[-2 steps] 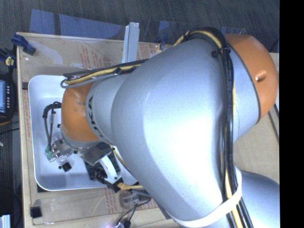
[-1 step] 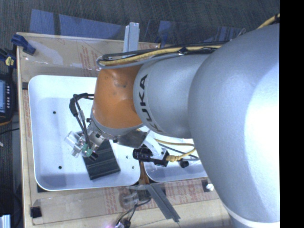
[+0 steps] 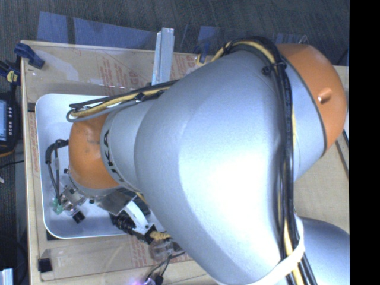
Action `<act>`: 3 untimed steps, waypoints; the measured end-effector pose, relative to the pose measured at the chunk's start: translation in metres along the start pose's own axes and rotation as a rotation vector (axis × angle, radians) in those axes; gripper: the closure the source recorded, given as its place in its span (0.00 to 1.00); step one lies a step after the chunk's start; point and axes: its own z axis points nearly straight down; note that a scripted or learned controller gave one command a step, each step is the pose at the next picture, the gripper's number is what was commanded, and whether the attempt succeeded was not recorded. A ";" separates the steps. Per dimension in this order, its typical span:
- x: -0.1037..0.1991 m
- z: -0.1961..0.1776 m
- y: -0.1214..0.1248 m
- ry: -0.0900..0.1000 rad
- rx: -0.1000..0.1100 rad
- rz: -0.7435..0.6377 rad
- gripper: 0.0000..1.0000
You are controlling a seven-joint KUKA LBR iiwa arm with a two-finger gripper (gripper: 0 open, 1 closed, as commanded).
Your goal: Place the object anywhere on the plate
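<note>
Looking down at this, the biggest thing by far is the arm (image 3: 231,165), a fat smooth grey shell with a matte sheen, rounded like a big elbow, with a glossy orange cap at the upper right and a second orange band (image 3: 86,153) lower left near the wrist. Black and yellow cables (image 3: 285,129) run along it, tied down in spots.

Under it sits the worktop (image 3: 113,70), pale wood-coloured board with faint red printing I can't read. On that, the left white bin (image 3: 44,123), shallow, smooth plastic, rounded corners.

The gripper (image 3: 74,209) is down in the bin's lower left corner, a cluster of small dark and metal parts. Honestly can't tell its state. The object and plate are hidden too; the arm covers most of the bin.

Blue clamp (image 3: 27,55) at the top left corner.
</note>
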 end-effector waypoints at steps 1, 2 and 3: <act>-0.041 -0.115 -0.027 0.000 -0.005 0.265 1.00; -0.011 -0.025 0.026 0.000 0.003 0.221 1.00; -0.088 -0.064 -0.008 -0.002 -0.004 -0.379 1.00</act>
